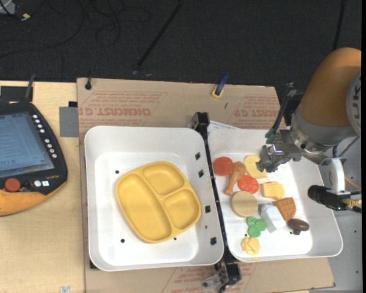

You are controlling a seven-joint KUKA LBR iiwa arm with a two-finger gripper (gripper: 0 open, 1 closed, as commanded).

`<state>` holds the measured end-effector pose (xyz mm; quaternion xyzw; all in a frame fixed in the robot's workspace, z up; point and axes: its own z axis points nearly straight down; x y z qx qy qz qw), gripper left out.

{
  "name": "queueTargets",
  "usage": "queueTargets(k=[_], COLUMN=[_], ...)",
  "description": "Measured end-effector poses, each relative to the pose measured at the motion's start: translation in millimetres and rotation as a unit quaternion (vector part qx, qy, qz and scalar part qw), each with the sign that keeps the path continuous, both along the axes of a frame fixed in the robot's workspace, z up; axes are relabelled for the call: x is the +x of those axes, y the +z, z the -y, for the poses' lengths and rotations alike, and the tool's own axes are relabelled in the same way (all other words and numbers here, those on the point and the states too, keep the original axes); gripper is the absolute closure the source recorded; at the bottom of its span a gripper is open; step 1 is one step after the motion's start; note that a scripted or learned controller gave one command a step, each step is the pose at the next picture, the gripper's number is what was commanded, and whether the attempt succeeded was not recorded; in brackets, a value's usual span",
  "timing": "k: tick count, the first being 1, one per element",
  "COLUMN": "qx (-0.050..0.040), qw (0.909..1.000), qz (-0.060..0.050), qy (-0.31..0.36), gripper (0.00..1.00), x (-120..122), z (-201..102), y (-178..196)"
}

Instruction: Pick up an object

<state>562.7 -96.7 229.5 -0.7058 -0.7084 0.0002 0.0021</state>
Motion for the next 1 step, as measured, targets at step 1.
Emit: queueTargets(k=[1], qx=[-0.0002], qw=[1.0000], qz=[0.000], qy=[0.000], gripper=[1.00], x=[-3.9], z=[-36.5], y=[4.1])
